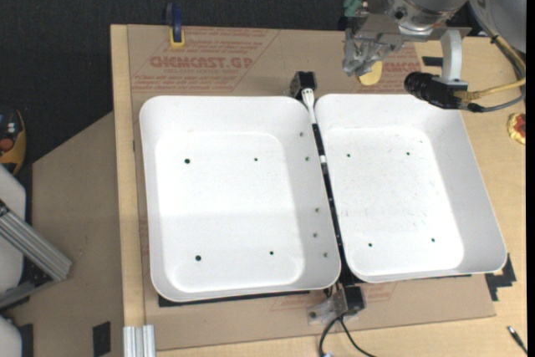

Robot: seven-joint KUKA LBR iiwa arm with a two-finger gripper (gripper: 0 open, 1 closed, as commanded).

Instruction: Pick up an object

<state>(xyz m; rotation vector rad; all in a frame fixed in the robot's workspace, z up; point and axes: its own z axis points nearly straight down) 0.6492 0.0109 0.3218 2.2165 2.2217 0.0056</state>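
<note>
The grey two-finger gripper (364,63) hangs above the far edge of the right shallow white plastic bin (468,180), its fingers closed on a small pale yellow rounded object (370,73) that pokes out just below and to the right of the fingertips; too little of it shows to tell its long axis or which way it points. The left shallow white plastic bin (159,180) sits side by side with the right one on the brown cardboard sheet (226,58), and each bin floor shows dark dots.
</note>
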